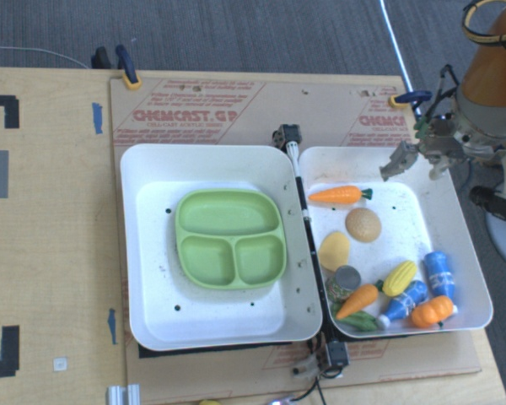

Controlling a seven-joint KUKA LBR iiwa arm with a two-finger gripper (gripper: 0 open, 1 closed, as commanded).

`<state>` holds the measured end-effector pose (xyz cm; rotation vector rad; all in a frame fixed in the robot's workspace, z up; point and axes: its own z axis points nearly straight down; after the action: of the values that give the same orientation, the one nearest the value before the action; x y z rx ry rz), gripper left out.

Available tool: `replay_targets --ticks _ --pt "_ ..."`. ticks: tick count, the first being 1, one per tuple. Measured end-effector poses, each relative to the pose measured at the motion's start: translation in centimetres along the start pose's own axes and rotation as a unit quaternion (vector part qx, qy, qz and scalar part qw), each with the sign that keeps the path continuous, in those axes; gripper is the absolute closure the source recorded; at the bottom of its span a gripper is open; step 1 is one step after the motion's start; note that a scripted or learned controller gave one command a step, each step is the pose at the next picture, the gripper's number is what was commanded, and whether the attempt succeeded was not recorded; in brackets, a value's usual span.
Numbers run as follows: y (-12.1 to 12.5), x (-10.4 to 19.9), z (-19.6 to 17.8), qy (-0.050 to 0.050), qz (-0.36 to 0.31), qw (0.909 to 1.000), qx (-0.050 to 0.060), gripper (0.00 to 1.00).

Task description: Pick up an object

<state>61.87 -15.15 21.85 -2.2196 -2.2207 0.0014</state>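
Wooden surface, two white bins: jaws hang over right bin's far rim, open/closed unclear, nothing visibly held; nearest pick is carrot, just left-and-nearer of them, long axis across the bin.

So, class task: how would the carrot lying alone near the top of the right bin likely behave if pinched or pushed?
The carrot looks like smooth moulded plastic, so probably stiff, light and a bit slippery. Its round, tapered body lies flat on the right bin floor, so a sideways push would likely roll it in a curve.
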Motion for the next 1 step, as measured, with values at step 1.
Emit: replay_targets --ticks 1 --pt "-8.41 5.43 5.47 0.000 0.000 1.0000 -0.001 0.00"
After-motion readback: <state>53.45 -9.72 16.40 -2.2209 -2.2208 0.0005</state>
